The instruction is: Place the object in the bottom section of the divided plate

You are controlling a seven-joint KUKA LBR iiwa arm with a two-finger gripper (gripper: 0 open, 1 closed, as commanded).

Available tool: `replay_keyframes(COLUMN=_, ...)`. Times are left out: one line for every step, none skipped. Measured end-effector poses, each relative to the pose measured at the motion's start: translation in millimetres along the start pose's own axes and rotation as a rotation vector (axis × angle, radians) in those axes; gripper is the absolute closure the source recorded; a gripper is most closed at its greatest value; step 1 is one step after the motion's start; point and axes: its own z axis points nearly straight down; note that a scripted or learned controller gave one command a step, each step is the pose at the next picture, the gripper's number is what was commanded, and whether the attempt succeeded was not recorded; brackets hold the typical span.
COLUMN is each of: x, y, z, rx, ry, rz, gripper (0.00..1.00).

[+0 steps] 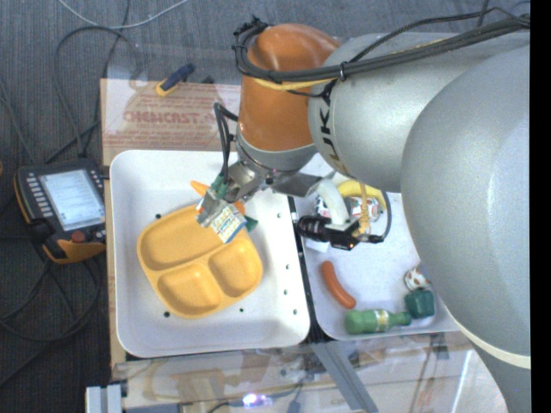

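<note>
The small orange carrot-like piece (pixel 200 188) pokes out from under my claw (pixel 222 212). It sits just beyond the upper rim of the yellow three-section plastic plate (pixel 172 256), on the floor of the shallow white left bin (pixel 129 317) and outside all three sections. My claw hangs over the plate's upper-right rim. I cannot tell whether it is open or closed, or whether it has the orange piece. Right of the plate, in the neighbouring white bin (pixel 383 265), lie an orange-red sausage (pixel 338 284), a green plastic bottle (pixel 377 320) below it, and a yellow banana (pixel 357 192) higher up.
</note>
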Motion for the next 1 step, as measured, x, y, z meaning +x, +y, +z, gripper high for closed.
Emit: replay_keyframes(x=-0.2, y=0.2, z=-0.4, rx=-0.001, ry=-0.001, rz=0.0, gripper=0.0)
